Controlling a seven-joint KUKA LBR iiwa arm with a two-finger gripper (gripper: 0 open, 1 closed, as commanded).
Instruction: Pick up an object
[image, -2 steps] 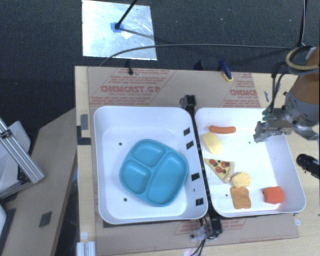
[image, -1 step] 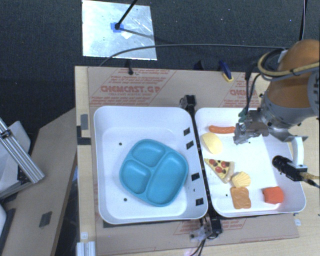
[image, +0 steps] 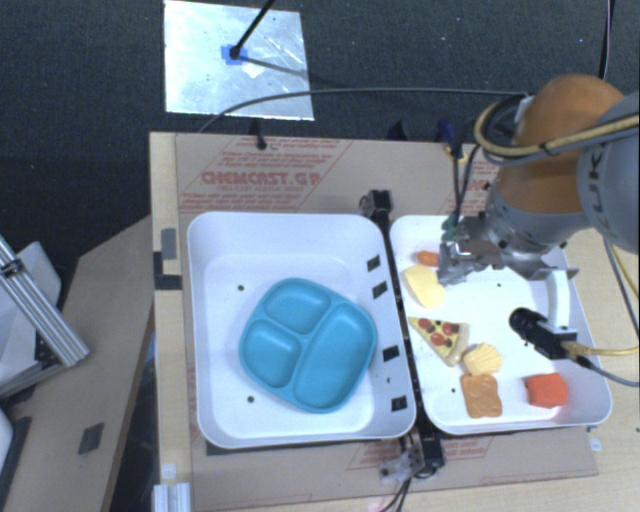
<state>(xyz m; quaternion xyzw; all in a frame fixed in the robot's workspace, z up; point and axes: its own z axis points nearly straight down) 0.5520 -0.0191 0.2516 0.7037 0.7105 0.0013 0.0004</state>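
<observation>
Over the ten o'clock part of the right bin (image: 500, 300), the gripper (image: 455, 268) is hanging low at the end of the grey arm (image: 560, 150), which is reaching in from three o'clock; whether it is parted or closed, and whether it is gripping anything, cannot be told from this angle.

Just beside the gripper, at its nine o'clock, a small orange-red piece (image: 428, 258) is lying near the bin's wall; at its eight o'clock a pale yellow piece (image: 424, 287) is lying flat on the floor, close to the gripper's tip, though contact between them cannot be judged.

Farther down the same bin, a pizza slice (image: 442, 336) is resting at nine o'clock; a yellow shell-shaped piece (image: 482, 357) is sitting at the slice's four o'clock, close against its crust end; a brown toast piece (image: 482, 396) is lying just below the shell at six o'clock; an orange block (image: 545, 390) is sitting at five o'clock, apart from the others.

Across the divide, the left bin (image: 215, 330) is holding a blue divided plate (image: 308, 345), lying flat and turned at a slant near the bin's middle; both bins are sitting on a cardboard sheet (image: 260, 175).
</observation>
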